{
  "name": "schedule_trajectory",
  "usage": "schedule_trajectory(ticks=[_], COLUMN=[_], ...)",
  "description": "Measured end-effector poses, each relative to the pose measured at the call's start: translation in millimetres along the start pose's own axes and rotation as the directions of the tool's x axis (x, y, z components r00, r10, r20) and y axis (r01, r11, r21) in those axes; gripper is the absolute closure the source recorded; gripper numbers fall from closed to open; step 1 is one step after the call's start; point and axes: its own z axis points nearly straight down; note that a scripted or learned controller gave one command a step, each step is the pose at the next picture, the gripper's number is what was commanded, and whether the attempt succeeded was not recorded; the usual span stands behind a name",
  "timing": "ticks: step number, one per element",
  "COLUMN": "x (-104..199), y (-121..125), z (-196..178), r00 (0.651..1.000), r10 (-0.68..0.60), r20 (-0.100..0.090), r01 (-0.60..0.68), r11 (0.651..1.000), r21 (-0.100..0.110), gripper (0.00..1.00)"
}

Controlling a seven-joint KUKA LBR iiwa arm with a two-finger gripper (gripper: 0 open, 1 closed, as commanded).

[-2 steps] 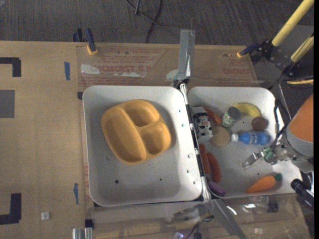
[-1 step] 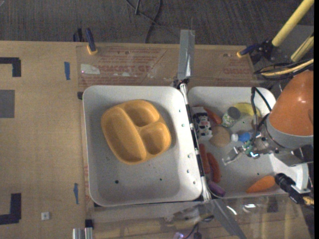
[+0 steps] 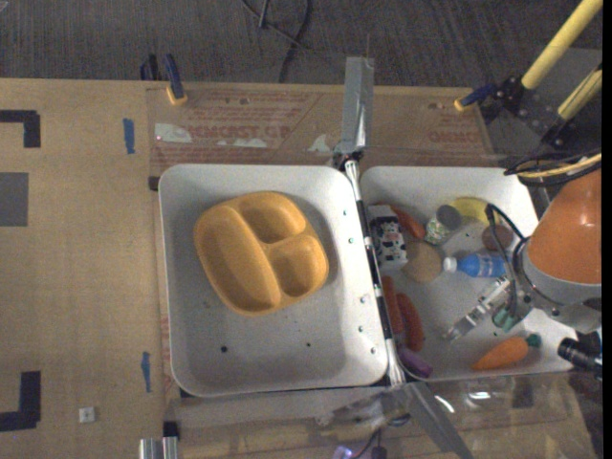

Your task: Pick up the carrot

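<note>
The carrot (image 3: 502, 354) is orange with a green stub at its right end. It lies along the front wall of the right bin (image 3: 449, 185), near that bin's front right corner. My gripper (image 3: 461, 325) hangs low over the bin floor just to the left of and slightly behind the carrot, slanting down to the left. It is apart from the carrot. The arm's orange band (image 3: 572, 235) covers the bin's right side.
The right bin also holds a clear bottle (image 3: 475, 266), a tan ball (image 3: 422, 264), a small can (image 3: 442, 226), a yellow item (image 3: 470, 208), a black-and-white packet (image 3: 387, 239), two red sausage-like pieces (image 3: 412, 321) and a purple item (image 3: 417, 362). A yellow divided plate (image 3: 260, 251) sits in the left bin (image 3: 182, 352).
</note>
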Motion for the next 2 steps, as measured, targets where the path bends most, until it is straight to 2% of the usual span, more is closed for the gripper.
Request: schedule_trajectory(ticks=[1, 2], x=[1.1, -17.7], y=[0.2, -16.8], z=[-86.0, -8.6], r00=[0.95, 0.931], r10=[-0.313, -0.364], r20=[-0.001, -0.006], r01=[0.313, 0.364], r11=[0.95, 0.931], r21=[0.001, 0.002], gripper=[0.0, 0.0])
